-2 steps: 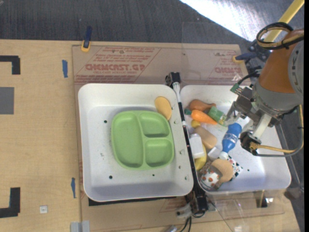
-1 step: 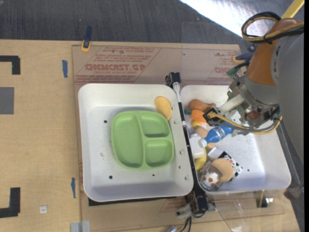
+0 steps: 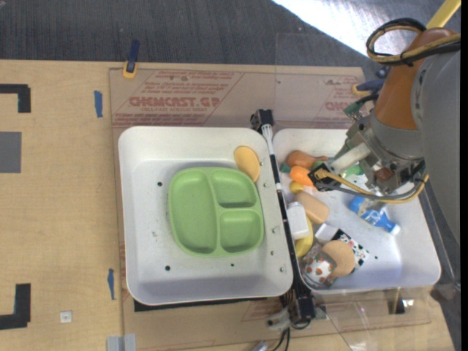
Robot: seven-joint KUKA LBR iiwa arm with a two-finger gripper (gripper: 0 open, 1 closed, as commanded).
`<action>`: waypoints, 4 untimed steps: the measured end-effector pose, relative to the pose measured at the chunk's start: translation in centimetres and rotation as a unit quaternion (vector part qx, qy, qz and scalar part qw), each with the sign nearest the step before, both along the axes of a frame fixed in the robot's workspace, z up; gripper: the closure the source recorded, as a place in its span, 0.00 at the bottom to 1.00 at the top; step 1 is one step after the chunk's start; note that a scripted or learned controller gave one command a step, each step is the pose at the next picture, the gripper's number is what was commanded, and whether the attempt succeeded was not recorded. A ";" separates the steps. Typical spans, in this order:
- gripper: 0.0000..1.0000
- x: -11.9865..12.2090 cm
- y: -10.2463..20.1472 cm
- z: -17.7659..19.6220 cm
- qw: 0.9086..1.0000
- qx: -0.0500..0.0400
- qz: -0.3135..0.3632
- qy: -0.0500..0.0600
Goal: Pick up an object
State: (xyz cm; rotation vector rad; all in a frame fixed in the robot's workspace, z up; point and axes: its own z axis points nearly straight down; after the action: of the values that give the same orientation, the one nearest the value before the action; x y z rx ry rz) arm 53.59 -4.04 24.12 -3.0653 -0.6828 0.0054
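Several toys [image 3: 314, 208] crowd the right bin [image 3: 418, 248] beneath your gripper [image 3: 370, 178] (released or clenched, I cannot tell), so descend squarely over one loner, perhaps the blue packet [image 3: 374, 215].

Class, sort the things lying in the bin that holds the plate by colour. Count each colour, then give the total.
Green: 1, the divided plate
Yellow-orange: 1, the oval piece
Total: 2

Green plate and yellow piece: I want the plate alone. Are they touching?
Touching: camera view shows the yellow piece overlapping the plate rim, no gap.
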 end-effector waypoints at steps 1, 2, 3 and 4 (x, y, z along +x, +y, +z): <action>0.00 1.4 4.1 -5.5 0.992 0.003 0.122 0.004; 0.00 2.4 -5.3 -5.7 0.995 -0.002 0.098 0.000; 0.00 1.6 -5.3 -14.4 0.984 0.000 0.176 -0.003; 0.00 8.6 -5.7 -15.2 0.982 -0.002 0.188 -0.005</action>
State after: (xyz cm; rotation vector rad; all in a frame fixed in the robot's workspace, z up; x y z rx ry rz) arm 62.22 -9.77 8.95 -2.8891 -1.2495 -0.0075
